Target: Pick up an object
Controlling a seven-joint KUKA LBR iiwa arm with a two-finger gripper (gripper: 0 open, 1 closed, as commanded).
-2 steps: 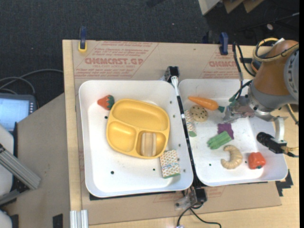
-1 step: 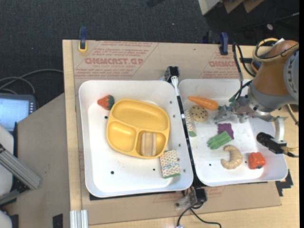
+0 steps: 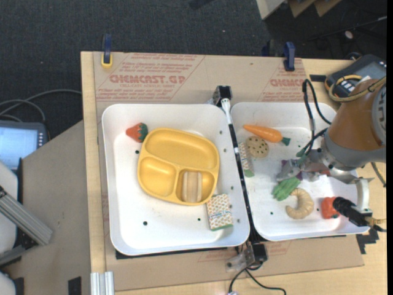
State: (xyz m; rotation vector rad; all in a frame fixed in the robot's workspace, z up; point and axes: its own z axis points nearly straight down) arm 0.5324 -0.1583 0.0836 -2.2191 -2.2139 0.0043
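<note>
You look down at a slant on two white bins set side by side on a bench. The left bin holds a yellow tray with three hollows, a strawberry touching its upper left edge, and a small box just beside its lower right corner.

The right bin holds a carrot near the top, a cookie just below it, a green piece, a tan croissant just below that, and a red piece near the right wall.

The arm reaches in from the right. Its gripper hangs low over the middle of the right bin, just above the green piece. You cannot tell how wide the claw stands, because the wrist hides it, and nothing can be seen held.

The green piece looks the likeliest target, since it lies closest under the claw. It appears to be light toy food, probably stiff and smooth, so it may slip. It lies touching or almost touching the croissant, so take it across its narrow width, away from that side, and close squarely so it does not squirt out.
</note>
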